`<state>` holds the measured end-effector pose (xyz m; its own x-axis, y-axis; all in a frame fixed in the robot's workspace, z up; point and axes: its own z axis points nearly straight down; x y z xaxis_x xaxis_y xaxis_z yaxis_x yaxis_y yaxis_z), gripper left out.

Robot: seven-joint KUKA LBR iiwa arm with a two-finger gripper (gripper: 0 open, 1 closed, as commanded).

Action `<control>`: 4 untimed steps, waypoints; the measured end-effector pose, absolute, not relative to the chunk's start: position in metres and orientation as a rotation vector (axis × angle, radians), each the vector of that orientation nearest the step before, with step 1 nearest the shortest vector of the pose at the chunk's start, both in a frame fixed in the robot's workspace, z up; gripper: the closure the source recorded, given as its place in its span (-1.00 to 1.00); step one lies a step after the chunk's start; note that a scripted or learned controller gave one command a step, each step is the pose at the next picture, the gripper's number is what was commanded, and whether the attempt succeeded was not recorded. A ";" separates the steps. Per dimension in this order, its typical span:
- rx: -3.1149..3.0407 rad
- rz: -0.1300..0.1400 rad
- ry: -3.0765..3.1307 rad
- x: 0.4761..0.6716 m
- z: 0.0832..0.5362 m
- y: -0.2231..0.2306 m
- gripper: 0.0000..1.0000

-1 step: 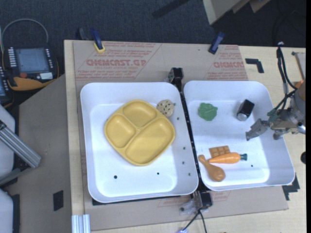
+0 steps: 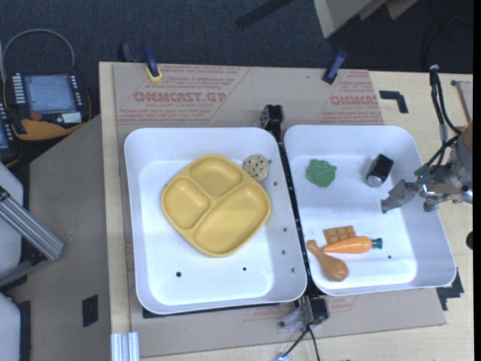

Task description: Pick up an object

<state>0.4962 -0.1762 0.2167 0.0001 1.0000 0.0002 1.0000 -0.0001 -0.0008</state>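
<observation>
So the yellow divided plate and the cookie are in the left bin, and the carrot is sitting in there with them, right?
Not quite. The camera view shows the yellow divided plate and the cookie in the left bin, but the carrot lies in the right bin, beside a drumstick and a cracker.
</observation>
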 end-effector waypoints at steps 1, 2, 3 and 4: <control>-2.218 0.002 -2.219 0.495 0.174 -0.172 -1.00; -2.218 0.003 -2.218 0.493 0.130 -0.166 -1.00; -2.220 -0.004 -2.219 0.494 0.085 -0.165 -1.00; -2.223 -0.012 -2.225 0.497 0.099 -0.164 1.00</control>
